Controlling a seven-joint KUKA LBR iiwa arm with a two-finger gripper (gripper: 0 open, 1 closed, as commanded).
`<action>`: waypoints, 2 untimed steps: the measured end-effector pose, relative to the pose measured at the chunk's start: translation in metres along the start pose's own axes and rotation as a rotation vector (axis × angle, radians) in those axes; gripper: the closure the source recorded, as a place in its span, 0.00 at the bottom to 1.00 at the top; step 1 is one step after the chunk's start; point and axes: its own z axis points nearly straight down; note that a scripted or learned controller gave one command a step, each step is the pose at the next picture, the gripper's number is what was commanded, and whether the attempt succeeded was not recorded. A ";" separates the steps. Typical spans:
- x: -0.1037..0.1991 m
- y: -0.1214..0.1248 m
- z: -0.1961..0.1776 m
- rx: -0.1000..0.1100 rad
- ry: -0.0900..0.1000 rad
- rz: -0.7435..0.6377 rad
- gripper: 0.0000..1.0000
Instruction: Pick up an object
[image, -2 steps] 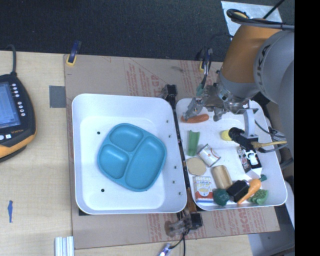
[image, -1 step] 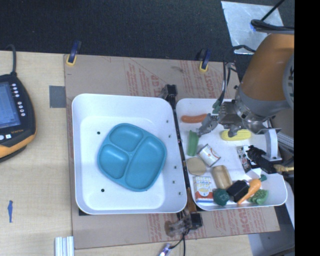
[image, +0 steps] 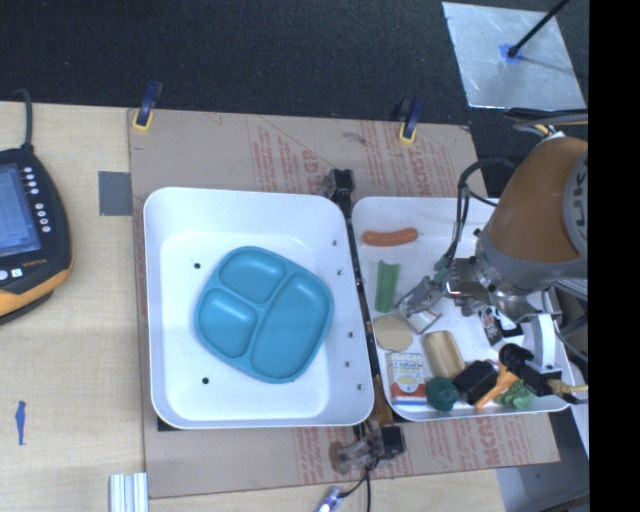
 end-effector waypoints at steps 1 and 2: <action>-0.003 0.023 0.065 0.001 0.001 -0.001 0.00; -0.052 0.083 0.063 -0.003 0.001 0.001 0.00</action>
